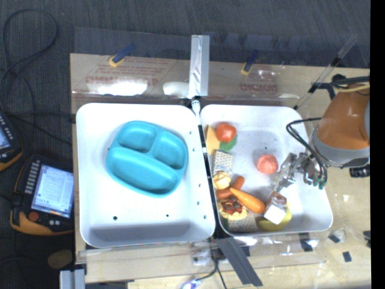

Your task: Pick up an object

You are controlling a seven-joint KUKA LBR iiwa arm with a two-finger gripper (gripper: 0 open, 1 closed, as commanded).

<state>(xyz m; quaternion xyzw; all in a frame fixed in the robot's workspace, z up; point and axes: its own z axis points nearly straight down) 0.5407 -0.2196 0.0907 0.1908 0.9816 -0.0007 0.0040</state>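
Poised low in the right-hand shallow white bin [313, 218], two-finger metal gripper [283, 182], finger spread too blurred to tell, just right of the small round pinkish-red toy fruit [267, 164], long orange plastic carrot [248, 200] lying slantwise down-left.

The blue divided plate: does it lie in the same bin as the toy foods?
No, the blue divided plate lies in the left bin, while the toy foods lie in the right bin.

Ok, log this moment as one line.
task: pick up an object | gripper: low in right bin, by red ball | grasp: none seen | left bin: blue tray
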